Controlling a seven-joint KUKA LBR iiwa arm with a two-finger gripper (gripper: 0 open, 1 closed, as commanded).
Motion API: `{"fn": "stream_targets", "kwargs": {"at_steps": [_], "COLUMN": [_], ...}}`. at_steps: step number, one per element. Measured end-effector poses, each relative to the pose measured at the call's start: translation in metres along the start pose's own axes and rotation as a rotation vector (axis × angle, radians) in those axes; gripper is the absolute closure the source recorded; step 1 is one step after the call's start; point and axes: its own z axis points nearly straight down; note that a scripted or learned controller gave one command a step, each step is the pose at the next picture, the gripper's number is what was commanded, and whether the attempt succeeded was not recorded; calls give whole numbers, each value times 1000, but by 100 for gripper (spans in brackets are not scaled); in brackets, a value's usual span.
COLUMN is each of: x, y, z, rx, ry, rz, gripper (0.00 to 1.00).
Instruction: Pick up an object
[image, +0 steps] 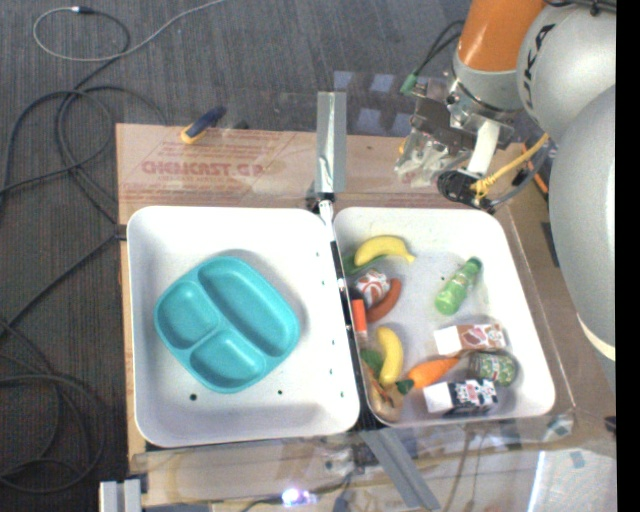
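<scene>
Your left bin (160, 400) just has a teal divided plate (228, 322); right bin (520, 255) has bananas (384, 249), green bottle (457, 286), carrot (434, 371). Can't tell the gripper (428, 160) fingers' state.

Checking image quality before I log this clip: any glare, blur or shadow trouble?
Camera view: evenly lit; soft shadow under the teal plate; slight sheen on the right bin floor; a small bright light glares at the bottom edge; the pincer looks a little blurred; toys in the right bin stay sharp.
</scene>
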Motion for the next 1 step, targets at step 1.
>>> {"fn": "stream_targets", "kwargs": {"at_steps": [1], "x": [-9], "y": [4], "z": [-91], "rx": [0], "ry": [1], "rz": [79], "gripper": [100]}}
